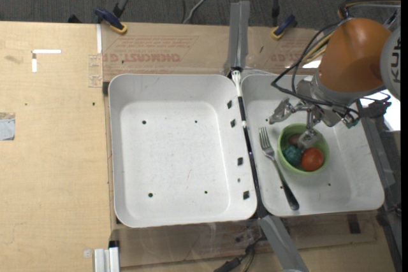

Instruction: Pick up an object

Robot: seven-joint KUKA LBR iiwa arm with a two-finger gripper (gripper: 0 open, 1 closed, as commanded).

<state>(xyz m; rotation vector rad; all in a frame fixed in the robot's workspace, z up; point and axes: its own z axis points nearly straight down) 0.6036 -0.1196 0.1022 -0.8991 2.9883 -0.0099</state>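
A: Sitting in the right bin (357, 194) is a green bowl (305, 148) with a red ball (312, 159) and a teal piece (292, 153) inside; a fork (276, 165) lies just beside it on its left.

B: And the end effector (310, 135)?

A: It hangs over the bowl's upper rim; whether it is spread or pressed together, I cannot tell; the left bin (118, 137) sits alongside on the counter (51, 169).

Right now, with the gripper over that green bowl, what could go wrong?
The gripper hangs over the green bowl, where a red ball and a teal piece sit tightly together; it might nudge one and grasp neither. The bowl itself could tip or slide. The fork lies right beside the bowl and could get knocked.
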